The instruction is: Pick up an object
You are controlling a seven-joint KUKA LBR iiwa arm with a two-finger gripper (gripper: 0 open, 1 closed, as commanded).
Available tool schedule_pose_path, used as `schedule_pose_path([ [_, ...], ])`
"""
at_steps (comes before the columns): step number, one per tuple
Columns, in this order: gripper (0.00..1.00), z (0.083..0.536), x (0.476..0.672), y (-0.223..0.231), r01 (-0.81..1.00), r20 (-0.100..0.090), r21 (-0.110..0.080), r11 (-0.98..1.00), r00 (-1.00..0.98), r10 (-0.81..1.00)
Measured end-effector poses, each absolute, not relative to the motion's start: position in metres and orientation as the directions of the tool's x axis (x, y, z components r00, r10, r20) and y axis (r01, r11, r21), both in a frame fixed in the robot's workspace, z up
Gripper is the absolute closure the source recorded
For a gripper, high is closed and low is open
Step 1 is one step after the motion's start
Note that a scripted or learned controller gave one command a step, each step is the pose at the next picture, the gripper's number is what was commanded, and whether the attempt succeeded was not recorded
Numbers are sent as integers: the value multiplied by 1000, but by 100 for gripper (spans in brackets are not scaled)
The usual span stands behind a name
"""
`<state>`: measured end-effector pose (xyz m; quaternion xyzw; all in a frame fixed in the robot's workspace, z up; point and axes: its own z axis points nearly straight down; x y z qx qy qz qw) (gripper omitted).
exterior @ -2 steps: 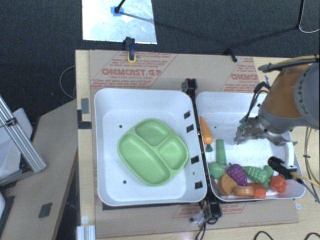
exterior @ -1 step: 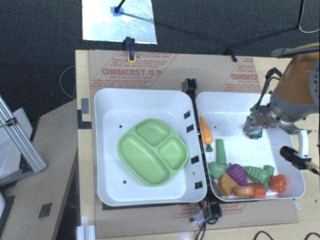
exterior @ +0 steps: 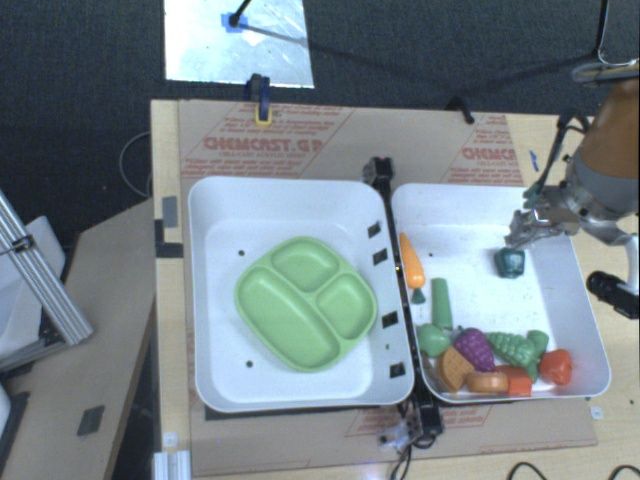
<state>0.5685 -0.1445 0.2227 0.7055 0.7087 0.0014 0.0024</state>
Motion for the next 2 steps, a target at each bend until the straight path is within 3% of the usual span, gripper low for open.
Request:
schedule_pose_path([
  [1, 100, 224, 569, -144, 1000, 0, 2, 5, -5, 1000],
  [2, 100, 216, 597, -103, 1000, 0, 4, 9, -9, 1000],
])
